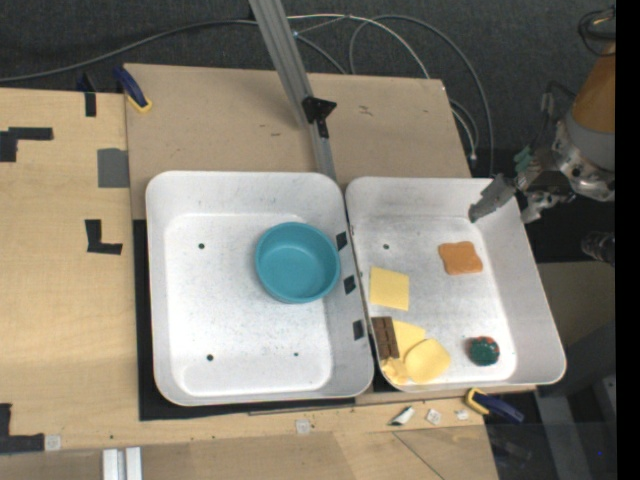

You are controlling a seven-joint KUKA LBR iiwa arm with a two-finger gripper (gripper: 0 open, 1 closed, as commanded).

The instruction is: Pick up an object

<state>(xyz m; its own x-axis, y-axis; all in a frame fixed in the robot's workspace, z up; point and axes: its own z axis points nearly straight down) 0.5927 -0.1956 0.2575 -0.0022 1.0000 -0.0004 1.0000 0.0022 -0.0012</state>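
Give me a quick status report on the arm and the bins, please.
Gripper above right bin's upper right rim, holding nothing visible. Orange piece nearest, below it, untouched. Blue bowl in left bin. Nothing blocking the orange piece.

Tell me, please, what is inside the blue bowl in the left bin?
The blue bowl shows only its own blue inner surface; nothing lies in it. It stands in the left bin, whose floor beneath the bowl is covered.

bench (pixel 250 108) | wooden | two white bins: left bin (pixel 175 368), right bin (pixel 535 313)
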